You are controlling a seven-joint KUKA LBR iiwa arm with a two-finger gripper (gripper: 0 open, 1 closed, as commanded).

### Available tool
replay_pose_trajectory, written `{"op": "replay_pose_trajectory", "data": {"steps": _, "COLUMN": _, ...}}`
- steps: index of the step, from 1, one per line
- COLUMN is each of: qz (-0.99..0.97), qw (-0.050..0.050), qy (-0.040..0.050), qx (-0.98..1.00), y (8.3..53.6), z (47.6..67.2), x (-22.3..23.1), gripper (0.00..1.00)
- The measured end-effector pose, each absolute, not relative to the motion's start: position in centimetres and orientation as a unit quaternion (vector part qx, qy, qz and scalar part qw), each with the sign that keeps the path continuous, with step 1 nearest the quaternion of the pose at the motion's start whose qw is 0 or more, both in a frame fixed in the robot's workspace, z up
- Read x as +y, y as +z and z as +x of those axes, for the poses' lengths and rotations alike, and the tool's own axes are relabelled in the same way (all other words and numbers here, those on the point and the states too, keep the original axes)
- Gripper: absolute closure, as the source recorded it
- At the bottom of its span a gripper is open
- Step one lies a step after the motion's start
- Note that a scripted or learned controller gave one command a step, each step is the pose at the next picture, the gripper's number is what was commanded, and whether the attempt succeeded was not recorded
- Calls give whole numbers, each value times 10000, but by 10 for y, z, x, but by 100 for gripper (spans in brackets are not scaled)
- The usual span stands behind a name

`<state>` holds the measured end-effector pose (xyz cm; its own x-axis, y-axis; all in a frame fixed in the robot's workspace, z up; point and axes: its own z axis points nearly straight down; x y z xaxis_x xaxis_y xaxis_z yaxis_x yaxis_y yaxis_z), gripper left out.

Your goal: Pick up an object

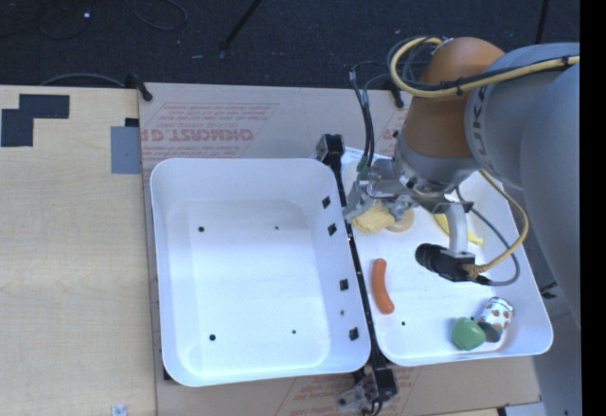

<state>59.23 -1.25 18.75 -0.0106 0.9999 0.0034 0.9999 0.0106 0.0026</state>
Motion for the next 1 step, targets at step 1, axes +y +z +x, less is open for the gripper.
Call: {"op": "replay_pose_trajectory", "data": {"steps": 1, "qz": -7037, "qw": 34, "qy": 7, "qx": -7105, "y": 187, "z": 566, "x": 88, "gripper": 100}}
